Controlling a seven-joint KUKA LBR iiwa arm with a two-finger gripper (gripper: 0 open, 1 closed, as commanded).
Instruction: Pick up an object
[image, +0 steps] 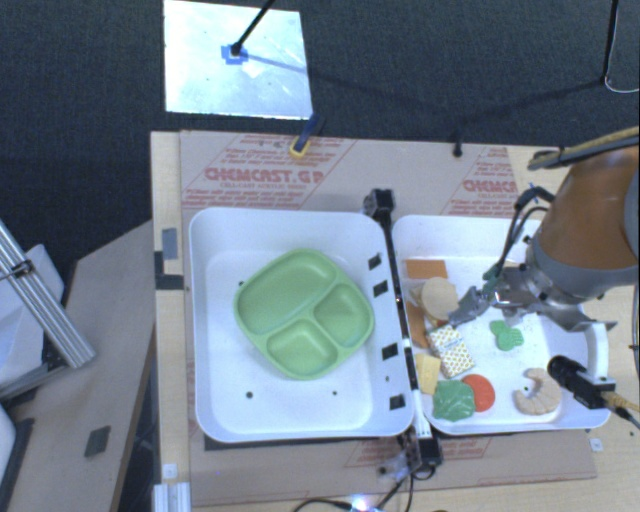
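Note:
The right bin (470, 232) holds several toy food pieces. Among them are an orange slice (427, 268), a round beige bun (438, 297), a checkered cracker (455, 356), a yellow wedge (428, 375), a green leafy piece (453, 400), a red disc (482, 392), a small green piece (507, 336) and a tan curved pastry (538, 393). My gripper (468, 306) hangs low over the middle of this bin. It sits just right of the bun and above the cracker. Nothing shows held in it.
A green divided plate (305, 313) lies in the left bin (220, 400). A row of black clips (390, 320) marks the wall between the two bins. The arm's orange band (598, 215) hangs over the right bin's far right side. A black part (575, 380) juts out near the pastry.

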